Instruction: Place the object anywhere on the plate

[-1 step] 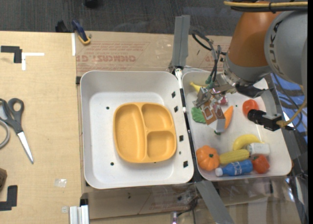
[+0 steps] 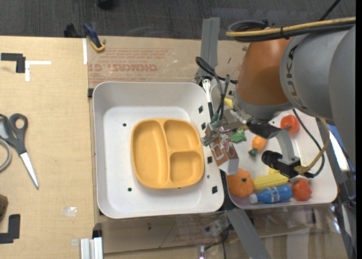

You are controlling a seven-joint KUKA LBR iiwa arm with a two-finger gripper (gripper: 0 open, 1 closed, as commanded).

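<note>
A grey arm with an orange band reaches from the right, its pincer (image 2: 218,133) low over the seam between two white bins; how it is set, or whether it has anything, cannot be told. The yellow divided plate (image 2: 167,152) sits in the left bin (image 2: 107,156). Toy food crowds the right bin (image 2: 319,193): a pumpkin (image 2: 241,185), corn (image 2: 271,181), a blue bottle (image 2: 272,195). Likely risk: a poor grasp among clutter, or catching the bin walls while crossing. Scissors (image 2: 21,145) lie far left on the counter (image 2: 45,195).
</note>
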